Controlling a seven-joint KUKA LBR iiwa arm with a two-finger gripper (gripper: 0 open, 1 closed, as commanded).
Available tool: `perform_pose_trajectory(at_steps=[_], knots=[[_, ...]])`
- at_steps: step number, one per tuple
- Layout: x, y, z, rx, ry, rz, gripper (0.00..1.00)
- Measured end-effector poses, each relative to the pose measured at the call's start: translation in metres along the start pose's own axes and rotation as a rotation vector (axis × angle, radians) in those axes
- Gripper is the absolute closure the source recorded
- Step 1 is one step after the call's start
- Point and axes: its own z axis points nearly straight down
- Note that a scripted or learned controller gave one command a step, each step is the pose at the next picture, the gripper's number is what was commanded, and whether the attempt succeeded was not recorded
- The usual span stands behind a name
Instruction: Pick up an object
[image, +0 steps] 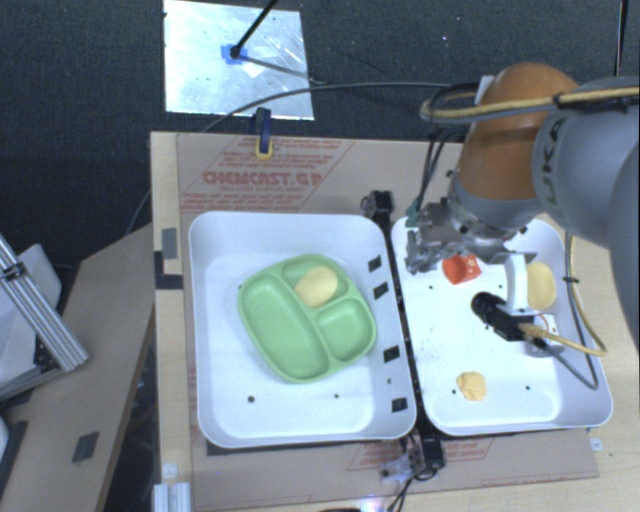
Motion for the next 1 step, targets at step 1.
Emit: perform_pose_trajectory(at_steps=[1], knots=[[0.0506,-0.0131,0.0120,0.001,0.000,0.000,1.00]])
